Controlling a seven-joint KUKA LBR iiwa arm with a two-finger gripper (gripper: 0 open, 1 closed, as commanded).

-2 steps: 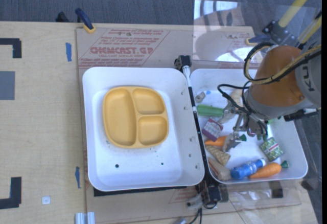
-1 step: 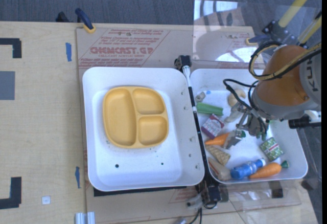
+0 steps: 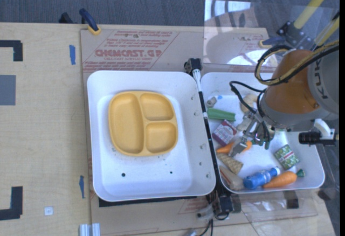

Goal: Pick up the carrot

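Camera view: gripper [image 3: 249,139] low in right bin [image 3: 315,182], fingers closed on an orange carrot [image 3: 235,147] mid-bin. A second carrot [image 3: 283,179] lies against the blue bottle [image 3: 260,179]. Best lifted straight, slowly, clear of surrounding clutter.

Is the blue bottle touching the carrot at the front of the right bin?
Touching. The camera view shows the blue bottle lying end to end against the carrot, with no white bin floor visible between them.
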